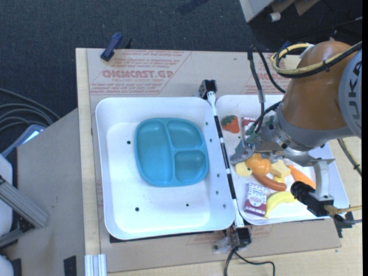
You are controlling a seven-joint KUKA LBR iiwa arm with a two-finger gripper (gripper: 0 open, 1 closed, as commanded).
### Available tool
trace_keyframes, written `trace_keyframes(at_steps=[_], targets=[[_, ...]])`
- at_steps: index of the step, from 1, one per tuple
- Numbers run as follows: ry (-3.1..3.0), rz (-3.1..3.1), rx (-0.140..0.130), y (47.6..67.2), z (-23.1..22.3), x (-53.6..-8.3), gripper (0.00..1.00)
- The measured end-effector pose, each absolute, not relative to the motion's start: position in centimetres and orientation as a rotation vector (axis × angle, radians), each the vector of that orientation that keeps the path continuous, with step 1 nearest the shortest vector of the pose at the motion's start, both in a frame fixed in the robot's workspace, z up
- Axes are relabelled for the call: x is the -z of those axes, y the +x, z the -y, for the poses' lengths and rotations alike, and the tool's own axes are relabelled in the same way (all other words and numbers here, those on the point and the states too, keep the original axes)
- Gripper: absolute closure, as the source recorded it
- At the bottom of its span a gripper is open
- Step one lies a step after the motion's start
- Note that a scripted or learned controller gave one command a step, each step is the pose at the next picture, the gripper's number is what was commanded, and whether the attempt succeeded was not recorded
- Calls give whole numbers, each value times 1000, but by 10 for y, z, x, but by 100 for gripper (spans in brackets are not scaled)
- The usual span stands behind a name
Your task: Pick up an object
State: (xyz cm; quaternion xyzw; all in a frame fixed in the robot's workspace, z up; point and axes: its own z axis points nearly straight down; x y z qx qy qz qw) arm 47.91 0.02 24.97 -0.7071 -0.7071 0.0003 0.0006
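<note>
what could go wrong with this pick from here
The toys in the right bin lie tightly packed: the orange fruit, hot dog, cheese piece and carrot touch or overlap, so the gripper may nudge several or grab two. It also hangs close to the divider between the bins, and could bump it.

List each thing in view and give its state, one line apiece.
Blue divided plate: lying flat in the left bin.
Gripper: low in the right bin, over the toy food.
Banana: lying loose.
Strawberry: lying apart, near the divider.
Small carton: lying flat.
</note>
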Motion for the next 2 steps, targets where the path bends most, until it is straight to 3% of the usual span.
trace_keyframes(at_steps=[2], targets=[[-2220,2221,0,480,-1,-269,100]])
